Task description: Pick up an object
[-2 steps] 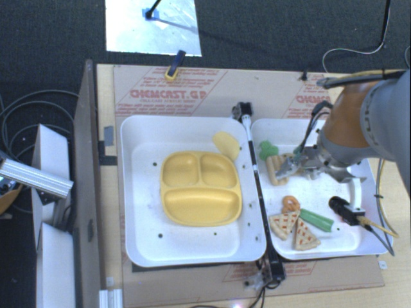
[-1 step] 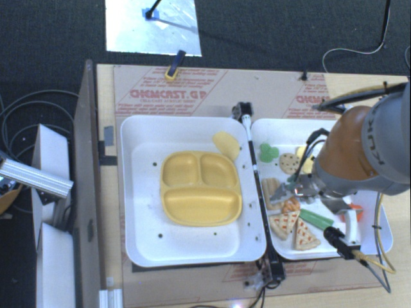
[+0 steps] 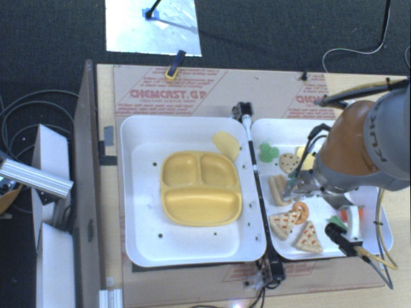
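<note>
In the camera view the arm (image 3: 366, 146) reaches in over the right-hand bin (image 3: 379, 246), and its gripper (image 3: 292, 188) is low among the toy food there. I cannot tell how the jaws stand; the wrist hides them.

Just beside the jaws, on the side towards the other bin, lies a tan bread-like piece (image 3: 277, 189). Just below them is an orange ring (image 3: 299, 209), and beyond that two pizza slices (image 3: 282, 223) and (image 3: 309, 238). Above them sit a cookie (image 3: 288, 163) and a green piece (image 3: 268, 151).

My judgement is that the step in hand is the descent or the grasp itself, with nothing lifted yet. The next move calls for the jaws to close squarely on one piece, probably the bread, and then rise straight up without dragging its neighbours.

Well away from the jaws, the left-hand bin (image 3: 144, 246) holds a yellow divided tray (image 3: 200, 188) and a pale yellow piece (image 3: 226, 144).

The board (image 3: 192, 85) under the bins bears red print, reading roughly "CHEMCAST GP"; the smaller lines are illegible.
</note>
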